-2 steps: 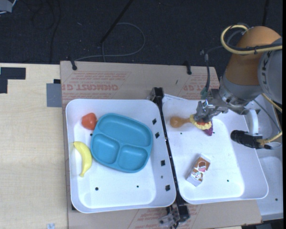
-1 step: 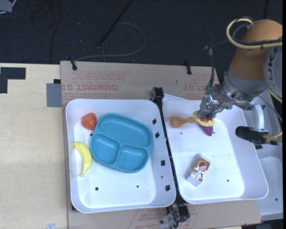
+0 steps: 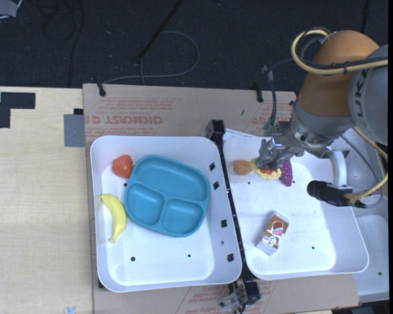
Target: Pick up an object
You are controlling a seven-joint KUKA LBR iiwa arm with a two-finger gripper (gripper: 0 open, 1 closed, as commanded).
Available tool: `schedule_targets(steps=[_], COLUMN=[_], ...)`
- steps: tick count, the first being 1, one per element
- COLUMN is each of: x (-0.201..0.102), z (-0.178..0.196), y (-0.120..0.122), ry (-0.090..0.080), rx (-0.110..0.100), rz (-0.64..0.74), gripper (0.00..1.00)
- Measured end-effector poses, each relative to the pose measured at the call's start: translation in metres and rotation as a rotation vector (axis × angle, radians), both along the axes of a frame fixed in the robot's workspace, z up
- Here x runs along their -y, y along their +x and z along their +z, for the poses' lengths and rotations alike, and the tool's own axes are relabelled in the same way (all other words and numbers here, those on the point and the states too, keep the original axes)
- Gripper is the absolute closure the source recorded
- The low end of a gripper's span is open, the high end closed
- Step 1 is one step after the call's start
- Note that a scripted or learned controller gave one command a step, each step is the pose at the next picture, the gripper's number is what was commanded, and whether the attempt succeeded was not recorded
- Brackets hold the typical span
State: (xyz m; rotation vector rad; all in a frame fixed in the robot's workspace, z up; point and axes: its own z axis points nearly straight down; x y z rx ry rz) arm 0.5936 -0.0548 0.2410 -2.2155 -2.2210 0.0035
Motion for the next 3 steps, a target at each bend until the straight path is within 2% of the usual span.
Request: schedule_targets(steps=[1,2,3], x=[-0.042,-0.099,-0.152], z=[-0.006,-0.01,-0.005], y=[-0.012,-0.029,-0.055], ry=[0.0,0.0,0.0], rx=[0.0,-0.001,-0.002], rz=[0.0,0.002,0.003], gripper=[1.0,1.0,1.0])
